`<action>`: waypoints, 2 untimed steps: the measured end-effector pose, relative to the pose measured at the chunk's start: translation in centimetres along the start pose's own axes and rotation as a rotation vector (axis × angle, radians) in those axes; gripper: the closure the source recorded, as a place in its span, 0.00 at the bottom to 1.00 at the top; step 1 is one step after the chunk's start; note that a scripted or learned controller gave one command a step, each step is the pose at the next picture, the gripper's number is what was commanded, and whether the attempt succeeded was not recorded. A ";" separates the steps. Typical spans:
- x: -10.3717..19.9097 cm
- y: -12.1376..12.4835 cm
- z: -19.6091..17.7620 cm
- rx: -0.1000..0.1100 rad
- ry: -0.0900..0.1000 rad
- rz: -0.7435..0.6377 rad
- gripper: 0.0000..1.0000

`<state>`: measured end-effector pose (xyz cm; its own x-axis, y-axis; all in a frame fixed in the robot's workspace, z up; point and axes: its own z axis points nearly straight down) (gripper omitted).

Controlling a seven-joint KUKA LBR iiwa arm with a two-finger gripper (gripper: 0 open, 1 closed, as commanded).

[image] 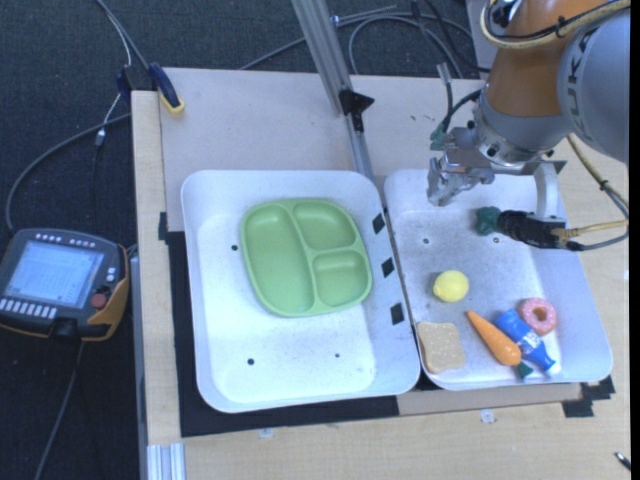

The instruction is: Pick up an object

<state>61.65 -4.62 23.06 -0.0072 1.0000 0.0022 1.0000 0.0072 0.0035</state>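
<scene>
Partial "KU" lettering on arm [600, 68]

Left bin [215, 368]: green divided plate [304, 256]. Right bin [580, 313]: lemon [451, 286], bread slice [441, 346], carrot [493, 336], pink donut [539, 315]; gripper [447, 190] above.

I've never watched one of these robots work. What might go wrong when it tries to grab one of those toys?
The carrot, blue tube and pink donut crowd one corner of the right bin, so a grab there could catch the wrong toy or shove a neighbour. The round yellow ball might roll away. The gripper sits at the far end, away from them.
</scene>
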 end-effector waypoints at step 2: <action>12.2 1.1 -0.4 0.002 0.001 0.000 1.00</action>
